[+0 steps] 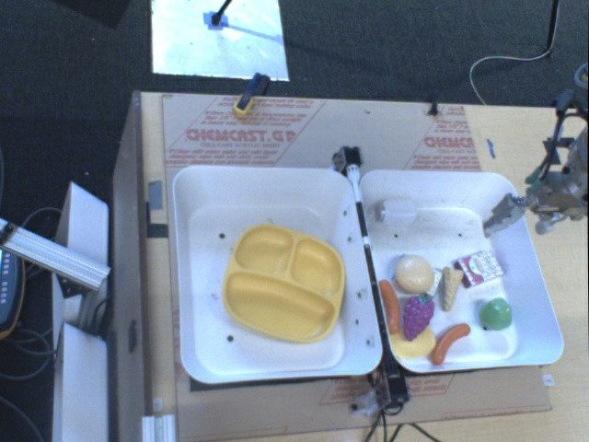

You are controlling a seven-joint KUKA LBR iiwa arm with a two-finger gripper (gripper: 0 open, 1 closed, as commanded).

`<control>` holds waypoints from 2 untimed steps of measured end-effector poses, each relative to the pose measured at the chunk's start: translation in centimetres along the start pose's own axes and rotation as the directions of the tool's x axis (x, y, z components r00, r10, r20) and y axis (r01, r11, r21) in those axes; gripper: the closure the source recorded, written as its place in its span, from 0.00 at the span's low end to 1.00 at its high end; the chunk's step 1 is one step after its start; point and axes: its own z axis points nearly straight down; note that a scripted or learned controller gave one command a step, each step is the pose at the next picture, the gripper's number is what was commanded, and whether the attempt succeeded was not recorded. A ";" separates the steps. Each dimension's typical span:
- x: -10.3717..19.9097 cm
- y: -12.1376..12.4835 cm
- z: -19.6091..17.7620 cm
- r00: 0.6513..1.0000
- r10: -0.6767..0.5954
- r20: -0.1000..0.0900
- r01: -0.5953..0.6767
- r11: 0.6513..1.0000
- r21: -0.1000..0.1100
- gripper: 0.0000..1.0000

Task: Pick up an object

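The right bin [538,274] holds several toy foods: a cream ball [414,273], a yellow cone-shaped piece [451,287], a red and white box [480,267], a green apple [496,314], purple grapes [418,316], two orange sausages [390,305] [449,342] and a yellow piece [411,344]. A clear item [398,212] lies at the bin's far side. My gripper [525,221] hangs open over the bin's far right corner, above and right of the box, with nothing between its fingers.
The left bin [198,274] holds a yellow divided plate [285,282]. A black and white divider bar [363,238] runs between the bins. A cardboard sheet [276,132] lies under both bins.
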 end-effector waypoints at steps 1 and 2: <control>7.2 -1.4 10.9 1.000 0.000 -0.001 0.000 1.000 0.002 0.00; 8.4 -2.6 17.1 1.000 0.002 -0.001 -0.002 1.000 0.003 0.00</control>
